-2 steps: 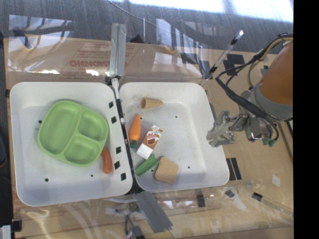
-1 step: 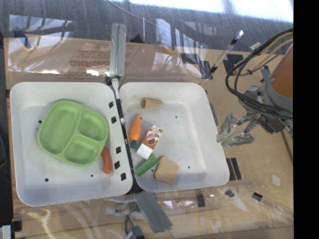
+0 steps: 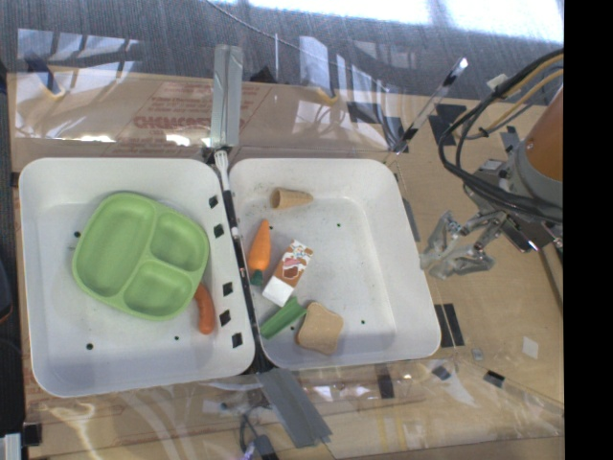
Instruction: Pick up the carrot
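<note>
Two white bins sit side by side. The left bin (image 3: pixel 48 353) holds a green divided plate (image 3: pixel 142 254) and a small orange sausage (image 3: pixel 205 310). The right bin (image 3: pixel 383 286) holds a carrot (image 3: pixel 260 246), an ice-cream cone (image 3: pixel 290 198), a small carton (image 3: pixel 290 270), a green vegetable (image 3: pixel 283 318) and a bread slice (image 3: pixel 319 328). The gripper (image 3: pixel 458 247) hovers outside, right of the bins.

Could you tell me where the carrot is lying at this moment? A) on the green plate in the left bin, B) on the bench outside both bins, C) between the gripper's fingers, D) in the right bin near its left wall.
D: the carrot lies in the right bin close to its left wall, beside the small carton, while the gripper is outside the bin to the right.
</note>
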Tool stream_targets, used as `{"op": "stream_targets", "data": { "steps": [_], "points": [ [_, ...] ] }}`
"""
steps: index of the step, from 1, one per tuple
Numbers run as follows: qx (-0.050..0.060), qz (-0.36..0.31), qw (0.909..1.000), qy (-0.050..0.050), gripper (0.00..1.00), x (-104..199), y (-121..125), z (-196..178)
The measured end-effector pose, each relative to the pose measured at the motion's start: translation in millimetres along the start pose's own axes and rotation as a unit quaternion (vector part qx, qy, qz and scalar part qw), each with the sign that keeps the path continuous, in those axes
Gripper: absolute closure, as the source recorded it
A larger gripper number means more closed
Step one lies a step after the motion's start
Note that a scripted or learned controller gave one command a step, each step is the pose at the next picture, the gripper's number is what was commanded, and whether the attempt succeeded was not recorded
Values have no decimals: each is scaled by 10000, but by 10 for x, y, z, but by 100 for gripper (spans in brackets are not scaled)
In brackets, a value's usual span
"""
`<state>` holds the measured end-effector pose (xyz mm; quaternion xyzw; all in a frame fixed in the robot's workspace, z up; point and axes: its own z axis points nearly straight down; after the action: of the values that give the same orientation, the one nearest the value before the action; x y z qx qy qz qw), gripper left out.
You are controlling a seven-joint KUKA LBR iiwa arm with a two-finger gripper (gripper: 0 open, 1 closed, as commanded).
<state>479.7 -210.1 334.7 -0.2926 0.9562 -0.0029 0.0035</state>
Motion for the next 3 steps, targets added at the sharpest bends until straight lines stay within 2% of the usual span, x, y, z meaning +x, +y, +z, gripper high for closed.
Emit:
{"op": "stream_targets", "data": {
  "steps": [3],
  "points": [
    [59, -52, 10000, -34, 100, -50, -20, -334]
  ]
}}
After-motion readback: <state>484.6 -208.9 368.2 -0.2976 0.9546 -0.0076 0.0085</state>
